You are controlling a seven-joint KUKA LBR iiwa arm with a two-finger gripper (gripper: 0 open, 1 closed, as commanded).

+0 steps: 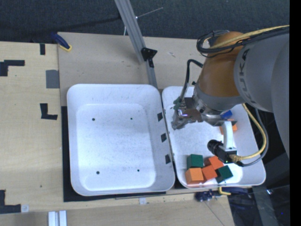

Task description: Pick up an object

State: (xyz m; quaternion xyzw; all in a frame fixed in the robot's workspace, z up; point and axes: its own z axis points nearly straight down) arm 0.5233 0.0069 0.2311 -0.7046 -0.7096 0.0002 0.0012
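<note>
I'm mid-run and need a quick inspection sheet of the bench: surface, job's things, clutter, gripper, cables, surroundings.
Surface: wooden bench with black tape marks; left bin and right bin side by side on a dark mat.
Job's things: green block, orange blocks, dark green block clustered at the right bin's near end; blue piece partly hidden by the arm.
Clutter: nothing seen.
Gripper: gripper low over the right bin's left side; finger state unclear.
Cables: yellow cable looping off the arm; black cable by the wrist.
Surroundings: slanted metal post; dark floor beyond.
</note>
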